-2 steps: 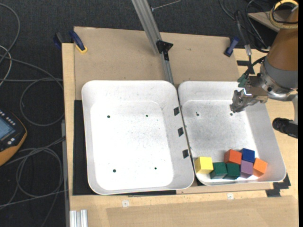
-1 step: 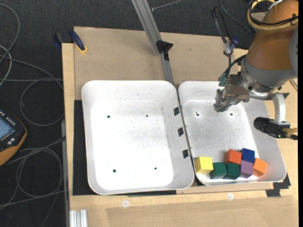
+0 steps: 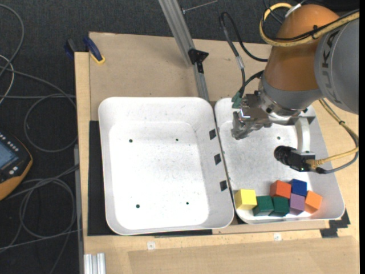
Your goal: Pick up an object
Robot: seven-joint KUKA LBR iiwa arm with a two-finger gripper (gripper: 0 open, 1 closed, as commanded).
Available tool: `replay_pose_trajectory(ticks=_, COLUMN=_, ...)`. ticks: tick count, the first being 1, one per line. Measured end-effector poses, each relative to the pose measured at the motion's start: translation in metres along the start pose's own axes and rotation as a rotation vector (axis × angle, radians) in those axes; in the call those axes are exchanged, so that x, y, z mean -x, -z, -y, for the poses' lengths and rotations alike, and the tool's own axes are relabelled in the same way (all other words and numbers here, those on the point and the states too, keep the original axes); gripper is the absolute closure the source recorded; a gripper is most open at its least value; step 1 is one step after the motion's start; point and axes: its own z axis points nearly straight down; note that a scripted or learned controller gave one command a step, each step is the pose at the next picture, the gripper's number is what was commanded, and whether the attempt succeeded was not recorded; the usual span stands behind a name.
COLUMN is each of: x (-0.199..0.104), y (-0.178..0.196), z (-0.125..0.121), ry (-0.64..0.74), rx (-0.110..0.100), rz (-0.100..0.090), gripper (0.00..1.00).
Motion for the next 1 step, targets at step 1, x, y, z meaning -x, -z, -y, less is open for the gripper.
replay_pose_trajectory(ticks=1, x=-0.0565, y=0.0015, z=-0.0106, ry=0.001, rx=0.004, rz=0.0, gripper=1.0)
